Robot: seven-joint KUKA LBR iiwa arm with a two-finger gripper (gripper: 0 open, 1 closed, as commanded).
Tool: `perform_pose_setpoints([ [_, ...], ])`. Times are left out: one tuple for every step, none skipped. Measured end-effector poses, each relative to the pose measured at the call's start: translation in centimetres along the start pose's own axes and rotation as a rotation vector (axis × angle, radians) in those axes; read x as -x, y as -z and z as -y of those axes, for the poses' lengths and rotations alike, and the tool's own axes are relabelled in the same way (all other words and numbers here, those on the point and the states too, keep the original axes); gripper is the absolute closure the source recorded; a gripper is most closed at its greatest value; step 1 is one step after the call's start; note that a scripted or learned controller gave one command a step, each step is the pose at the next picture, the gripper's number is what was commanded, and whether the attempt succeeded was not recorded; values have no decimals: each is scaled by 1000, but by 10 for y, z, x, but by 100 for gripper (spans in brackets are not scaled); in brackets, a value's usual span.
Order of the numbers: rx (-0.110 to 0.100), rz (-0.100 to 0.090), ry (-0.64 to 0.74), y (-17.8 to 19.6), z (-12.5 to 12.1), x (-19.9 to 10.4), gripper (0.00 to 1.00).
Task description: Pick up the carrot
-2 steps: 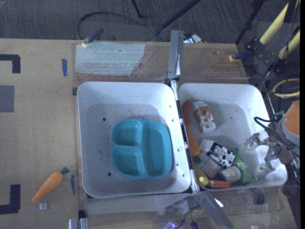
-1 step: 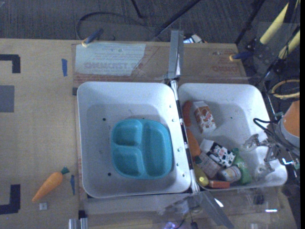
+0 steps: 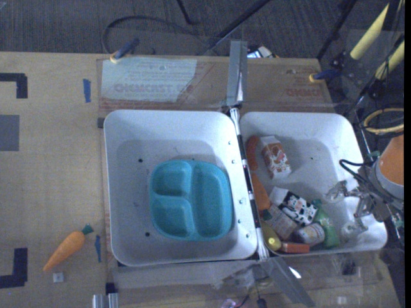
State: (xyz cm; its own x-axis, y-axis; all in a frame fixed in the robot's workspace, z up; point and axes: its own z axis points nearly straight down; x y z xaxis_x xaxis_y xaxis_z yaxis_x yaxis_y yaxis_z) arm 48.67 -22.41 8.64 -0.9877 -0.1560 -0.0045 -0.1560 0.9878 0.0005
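The carrot [image 3: 64, 249] lies on the bench [image 3: 45, 172], outside both bins, down at about eight o'clock, with its green top pointing up toward the left bin [image 3: 122, 140]. It looks like it was put there, or fell there, away from the other toys.

In the left bin sits a blue tray [image 3: 191, 199] with three sections and nothing in them.

The right bin [image 3: 308, 127] is full of toy food piled along its near side: a small carton [image 3: 275, 158], a cow-print box [image 3: 297, 206], a can [image 3: 310, 234] and some long orange pieces by the wall between the bins.

The gripper [image 3: 350, 205] hangs over the right bin at about four o'clock. Its fingers are spread wide, with nothing between them. It is far from the carrot, so I think the arm must cross both bins to get it.
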Motion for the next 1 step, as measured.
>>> perform_pose_setpoints([
  [-2, 2, 25, 24, -1, 1, 0],
])
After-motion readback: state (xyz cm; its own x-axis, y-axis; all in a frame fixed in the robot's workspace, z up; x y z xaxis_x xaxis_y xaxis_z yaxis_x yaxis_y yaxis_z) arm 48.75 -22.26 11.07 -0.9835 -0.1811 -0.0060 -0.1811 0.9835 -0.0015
